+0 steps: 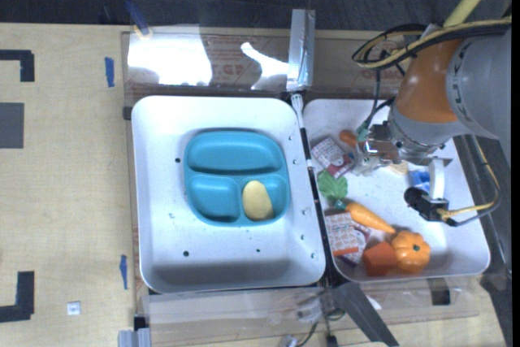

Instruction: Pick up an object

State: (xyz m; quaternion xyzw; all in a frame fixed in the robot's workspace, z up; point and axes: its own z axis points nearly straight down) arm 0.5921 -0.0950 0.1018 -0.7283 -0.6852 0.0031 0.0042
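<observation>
Arm down over the right bin's clutter, nothing seen held.
The carrot (pixel 370 218) lies at a slant mid-bin, a green leafy piece (pixel 332 188) just left of it, an orange pumpkin (pixel 409 249) and a red piece (pixel 379 258) near the front edge of the right bin (pixel 475 256). The gripper (pixel 375 149) sits above them near a small packet (pixel 328 152); whether it is spread or closed I cannot tell. In the left bin (pixel 154 199), a yellow lemon (pixel 257 200) rests in a blue divided tray (pixel 213 166).
</observation>
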